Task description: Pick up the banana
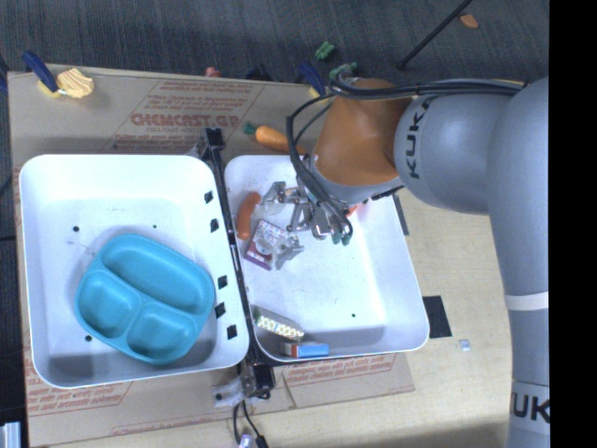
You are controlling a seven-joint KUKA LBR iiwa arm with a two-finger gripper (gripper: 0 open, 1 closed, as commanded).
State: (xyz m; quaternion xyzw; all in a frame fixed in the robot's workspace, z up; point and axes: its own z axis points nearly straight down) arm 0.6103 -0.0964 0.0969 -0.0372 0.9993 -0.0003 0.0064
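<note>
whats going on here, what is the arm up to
A grey KUKA arm reaches in from the right, with its gripper low over the right bin. It is meant to pick up a banana, but nothing clearly banana-like is visible. Beneath the gripper sit a small wrapped packet and an orange sausage-shaped item. Whether the gripper holds anything cannot be told. The left bin holds a blue divided tray.
</note>
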